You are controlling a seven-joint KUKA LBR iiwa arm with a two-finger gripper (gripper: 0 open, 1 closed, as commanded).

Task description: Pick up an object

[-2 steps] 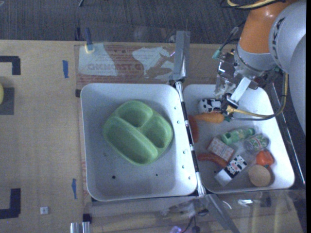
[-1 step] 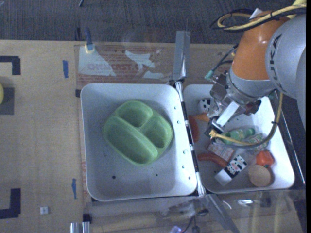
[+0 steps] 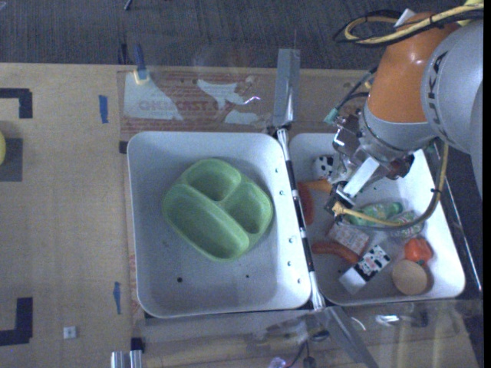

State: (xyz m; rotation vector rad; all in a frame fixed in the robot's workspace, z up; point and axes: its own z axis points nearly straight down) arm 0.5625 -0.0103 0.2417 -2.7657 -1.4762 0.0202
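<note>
Hanging over the right bin (image 3: pixel 453 271), the gripper (image 3: pixel 343 156) sits up and left of the tan ball (image 3: pixel 410 277), well apart from it. Open or closed: cannot tell, the wrist covers it.

Loose objects, all placed off the tan ball, which lies in this bin's near right corner:
- orange-red lump (image 3: pixel 418 249), just above the ball, close to touching.
- black-and-white patterned block (image 3: pixel 372 263), just left of the ball.
- red sausage-shaped piece (image 3: pixel 334 249), further left, past the block.
- brownish packet (image 3: pixel 349 236), up-left of the ball, beside the red piece.
- clear-green item (image 3: pixel 383 209), above the ball, partly under the arm's cable.
- orange stick (image 3: pixel 307 198), far up-left, against the bin's left wall.
- small black-and-white piece (image 3: pixel 325 165), furthest up-left, near the gripper.

Well left of the ball, the left bin (image 3: pixel 153 167) holds a green divided plate (image 3: pixel 219 209), lying flat at a slant.
</note>
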